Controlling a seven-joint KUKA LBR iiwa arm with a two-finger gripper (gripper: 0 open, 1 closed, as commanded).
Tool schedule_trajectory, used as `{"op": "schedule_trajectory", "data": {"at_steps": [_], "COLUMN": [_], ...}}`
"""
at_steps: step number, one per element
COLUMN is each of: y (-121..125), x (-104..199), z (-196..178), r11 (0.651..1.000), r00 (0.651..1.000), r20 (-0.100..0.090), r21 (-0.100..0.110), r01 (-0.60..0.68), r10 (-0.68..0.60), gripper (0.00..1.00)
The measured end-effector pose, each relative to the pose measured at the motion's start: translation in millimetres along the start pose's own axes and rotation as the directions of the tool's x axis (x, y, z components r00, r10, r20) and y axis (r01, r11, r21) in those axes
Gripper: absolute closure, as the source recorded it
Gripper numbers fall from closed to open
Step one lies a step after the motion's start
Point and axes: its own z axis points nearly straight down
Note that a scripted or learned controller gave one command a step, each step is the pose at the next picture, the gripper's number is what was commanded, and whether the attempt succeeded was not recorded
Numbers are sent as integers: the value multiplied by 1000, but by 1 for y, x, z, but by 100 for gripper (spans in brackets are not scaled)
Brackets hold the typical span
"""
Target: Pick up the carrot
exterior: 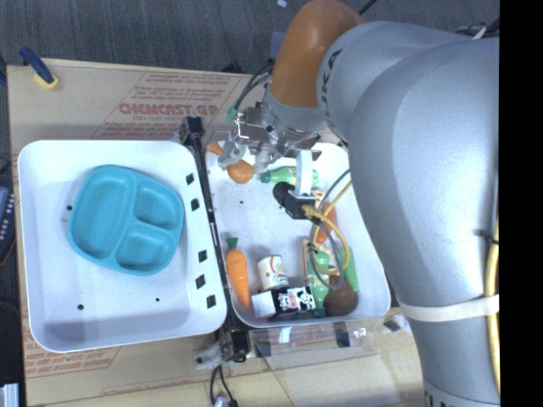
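A cardboard-covered bench (127, 108) on dark carpet is seen bearing two shallow white bins. The two-finger gripper (242, 147) is lowered over the far left corner of the right white bin (373, 270), just above a small orange ball-like item (241, 172); whether it is open or closed cannot be told. The orange carrot with a green top (237, 274) is lying against that bin's left wall, toward the near end, well apart from the gripper. Right of it, a small white cup (272, 270) and a black-and-white carton (288, 300) are found. A blue sectioned plastic plate (125, 219) is held in the left white bin (51, 312).
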Motion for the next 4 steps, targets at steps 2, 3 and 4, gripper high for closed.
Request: {"op": "schedule_trajectory", "data": {"at_steps": [2,3,4], "y": [-10,-15,-14], "x": [124,193,192], "z": [-50,-31,-32], "r11": [986,984,984], "r00": [986,984,984], "r20": [4,4,4], "r21": [0,3,2], "r01": [-168,-176,-178], "r10": [168,176,178], "gripper": [100,100,0]}}
